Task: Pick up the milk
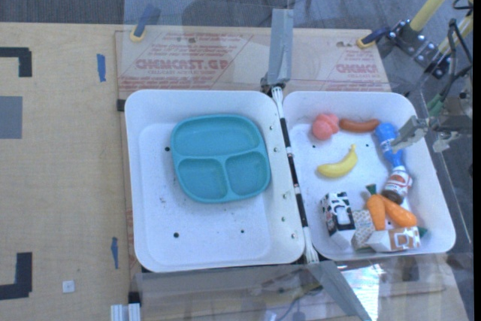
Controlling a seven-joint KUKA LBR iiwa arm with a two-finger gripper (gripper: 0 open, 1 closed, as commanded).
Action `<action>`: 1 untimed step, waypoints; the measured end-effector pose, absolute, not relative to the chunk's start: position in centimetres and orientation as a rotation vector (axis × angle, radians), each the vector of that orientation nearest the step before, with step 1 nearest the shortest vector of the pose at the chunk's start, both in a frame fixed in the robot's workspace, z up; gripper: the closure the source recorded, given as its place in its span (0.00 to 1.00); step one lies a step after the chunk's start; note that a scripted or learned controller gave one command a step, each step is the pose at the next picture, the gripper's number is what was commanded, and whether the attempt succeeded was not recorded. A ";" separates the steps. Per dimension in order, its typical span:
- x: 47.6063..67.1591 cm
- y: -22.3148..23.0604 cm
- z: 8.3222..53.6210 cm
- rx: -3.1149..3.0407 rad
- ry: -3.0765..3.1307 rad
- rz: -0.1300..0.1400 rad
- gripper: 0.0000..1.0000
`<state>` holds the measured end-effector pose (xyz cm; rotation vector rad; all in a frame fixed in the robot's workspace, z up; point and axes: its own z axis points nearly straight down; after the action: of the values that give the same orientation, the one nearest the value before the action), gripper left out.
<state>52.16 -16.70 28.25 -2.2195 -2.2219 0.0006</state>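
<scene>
The milk carton [339, 213] is seen lying at the near side of the right bin [443, 195], wedged beside a carrot [376, 211], while the gripper [418, 128] is held over the far edge, its fingers' state impossible to tell.

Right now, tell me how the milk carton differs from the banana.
The milk carton is boxy, white with black cow patches; the banana is a curved, plain yellow shape. The carton looks bulkier, the banana slimmer. The carton sits nearer the bin's front, the banana toward the middle. Both lie in the right bin, apart from each other.
</scene>
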 end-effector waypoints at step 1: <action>55.1 -12.2 16.8 -2.136 -2.303 0.001 0.00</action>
<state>55.10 -12.20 16.75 -2.1363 -2.3025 0.0005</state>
